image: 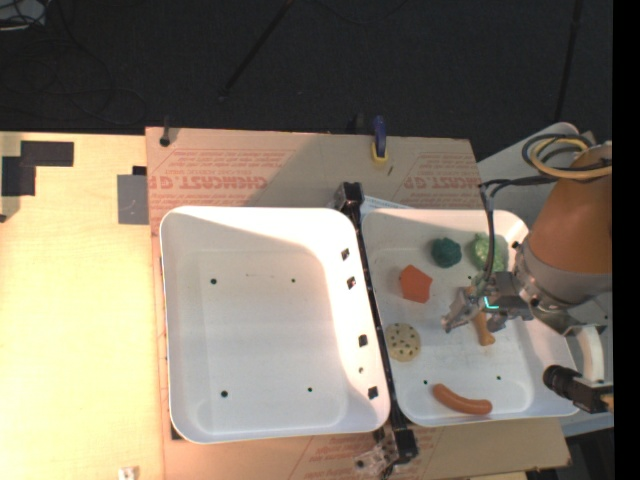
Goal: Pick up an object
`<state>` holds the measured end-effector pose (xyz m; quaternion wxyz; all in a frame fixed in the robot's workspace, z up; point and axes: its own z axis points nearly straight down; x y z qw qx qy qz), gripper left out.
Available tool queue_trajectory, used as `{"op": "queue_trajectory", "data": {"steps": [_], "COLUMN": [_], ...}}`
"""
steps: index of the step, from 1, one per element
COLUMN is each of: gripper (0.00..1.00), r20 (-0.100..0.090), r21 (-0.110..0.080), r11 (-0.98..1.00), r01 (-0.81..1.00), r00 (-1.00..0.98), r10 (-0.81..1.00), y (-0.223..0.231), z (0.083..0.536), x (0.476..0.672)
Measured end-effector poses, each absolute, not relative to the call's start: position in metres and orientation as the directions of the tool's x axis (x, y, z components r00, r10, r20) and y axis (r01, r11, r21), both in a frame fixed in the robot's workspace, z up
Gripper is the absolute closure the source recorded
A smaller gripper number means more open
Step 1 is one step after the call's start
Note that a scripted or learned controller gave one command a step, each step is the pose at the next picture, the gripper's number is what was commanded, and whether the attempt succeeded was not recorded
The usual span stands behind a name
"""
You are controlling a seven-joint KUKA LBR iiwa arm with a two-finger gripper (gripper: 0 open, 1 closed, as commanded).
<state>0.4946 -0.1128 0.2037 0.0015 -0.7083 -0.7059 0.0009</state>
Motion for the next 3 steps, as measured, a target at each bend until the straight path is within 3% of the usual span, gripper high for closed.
{"op": "queue_trajectory", "data": {"steps": [1, 2, 3], "gripper": [0.0, 0.0, 1.0], "r20": [-0.004, 0.0, 0.001], "r21": [0.001, -0.002, -0.004], "r11": [-0.003, -0.001, -0.007], "r01": [1.0, 1.0, 1.0], "r00": [0.003, 0.001, 0.007], "r10": [1.0, 1.0, 1.0], "y": [-0.188, -0.158, -0.161], "z": [0.202, 0.083, 0.098], "x": [0.545, 0.538, 0.538]}}
